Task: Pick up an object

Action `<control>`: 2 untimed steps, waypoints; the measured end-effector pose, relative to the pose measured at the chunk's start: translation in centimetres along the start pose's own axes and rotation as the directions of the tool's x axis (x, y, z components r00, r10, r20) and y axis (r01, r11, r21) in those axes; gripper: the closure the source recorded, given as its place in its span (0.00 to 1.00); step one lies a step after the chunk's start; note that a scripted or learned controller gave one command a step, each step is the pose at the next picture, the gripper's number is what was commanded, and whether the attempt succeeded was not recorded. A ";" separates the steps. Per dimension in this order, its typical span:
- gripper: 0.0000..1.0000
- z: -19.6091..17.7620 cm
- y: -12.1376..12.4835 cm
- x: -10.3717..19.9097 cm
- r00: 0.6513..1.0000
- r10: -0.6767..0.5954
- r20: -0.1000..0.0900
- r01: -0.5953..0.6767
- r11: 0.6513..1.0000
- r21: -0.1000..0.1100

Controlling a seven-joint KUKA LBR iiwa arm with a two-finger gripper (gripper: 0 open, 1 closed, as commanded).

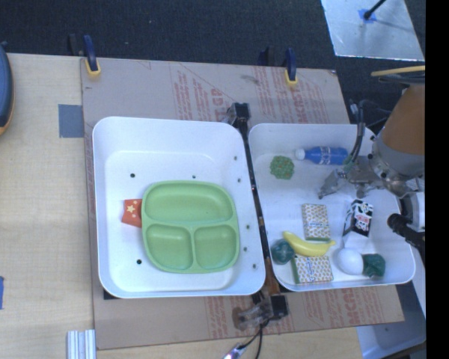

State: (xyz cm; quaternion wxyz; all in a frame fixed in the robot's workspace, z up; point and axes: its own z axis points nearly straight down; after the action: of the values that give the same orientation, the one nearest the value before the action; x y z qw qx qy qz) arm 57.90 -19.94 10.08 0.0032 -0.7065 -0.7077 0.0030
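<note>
Nearest the camera, along the near edge of the right white bin (263, 200), lie a small patterned card box (313, 269), a white egg-shaped object (349, 261) and a dark green lump (373, 265). Just beyond the box, a yellow plastic banana (307, 244) lies with its long axis roughly left to right, its left end curving up and away toward the far side; a dark teal ball (282, 252) sits just beside that left end. A second patterned box (315, 220) stands just behind the banana, and a black-and-white carton (361, 218) is to its right. Farther back are a green broccoli-like piece (282, 167) and a blue-and-white plastic bottle (322, 155), lying on its side with its long axis left to right, cap to the left.

The grey two-finger gripper (343, 181) hangs over the far right part of this bin, just near of the bottle, fingers splayed apart with nothing between them.

The left white bin (105, 200) holds a light green three-compartment tray (188, 225), with a red-and-orange block (132, 212) touching its left edge.
</note>
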 end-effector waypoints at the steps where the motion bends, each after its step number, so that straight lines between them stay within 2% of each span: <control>1: 0.00 1.0 -3.2 6.5 1.000 -0.007 -0.003 0.007 1.000 -0.001; 2: 0.00 0.9 7.7 9.1 1.000 -0.005 -0.002 0.005 1.000 0.002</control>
State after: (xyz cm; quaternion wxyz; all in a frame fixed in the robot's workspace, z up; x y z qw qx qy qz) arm 65.55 -10.80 9.10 0.0048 -0.7049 -0.7093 0.0029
